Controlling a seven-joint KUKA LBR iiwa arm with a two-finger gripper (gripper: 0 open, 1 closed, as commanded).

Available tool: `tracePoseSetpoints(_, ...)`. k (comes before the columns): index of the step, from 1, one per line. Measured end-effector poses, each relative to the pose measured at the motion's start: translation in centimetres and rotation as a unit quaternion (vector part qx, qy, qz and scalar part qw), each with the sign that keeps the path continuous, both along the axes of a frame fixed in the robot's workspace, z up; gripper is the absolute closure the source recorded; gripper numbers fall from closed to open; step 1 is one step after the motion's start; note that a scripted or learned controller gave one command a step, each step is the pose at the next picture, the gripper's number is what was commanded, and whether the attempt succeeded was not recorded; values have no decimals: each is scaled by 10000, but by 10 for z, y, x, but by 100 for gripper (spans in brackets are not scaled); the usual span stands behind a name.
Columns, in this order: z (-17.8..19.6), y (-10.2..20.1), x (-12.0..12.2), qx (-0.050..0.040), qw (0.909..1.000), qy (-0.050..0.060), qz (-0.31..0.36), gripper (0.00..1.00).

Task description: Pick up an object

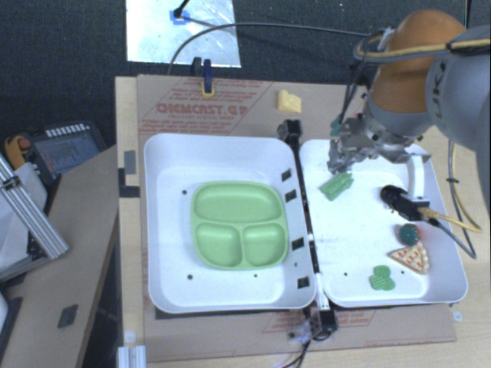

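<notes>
In the right bin (360,278), a green ridged block (336,185) lies near the back left corner. My gripper (338,162) hangs right above the block's far end, very close to it or touching it. Nothing visibly rides in the gripper. A pizza-slice toy (410,257) and a small teal and red ball (409,234) rest near the bin's right wall. Toward the front edge sits a green leafy toy (381,279).
The left bin (165,205) holds a green divided plate (237,225). A ridge with black clips (298,205) separates the two bins. A yellow wedge (289,100) lies on the cardboard behind the bins. The arm (414,67) looms over the right bin's back right.
</notes>
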State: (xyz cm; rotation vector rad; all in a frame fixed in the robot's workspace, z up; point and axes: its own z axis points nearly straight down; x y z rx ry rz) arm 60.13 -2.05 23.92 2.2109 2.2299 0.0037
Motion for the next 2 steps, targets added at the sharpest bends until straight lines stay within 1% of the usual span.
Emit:
tracePoseSetpoints(1,2,56,23,9,10000,-5,9,100)
tracePoseSetpoints(2,-3,103,42,7,10000,-3,1,100)
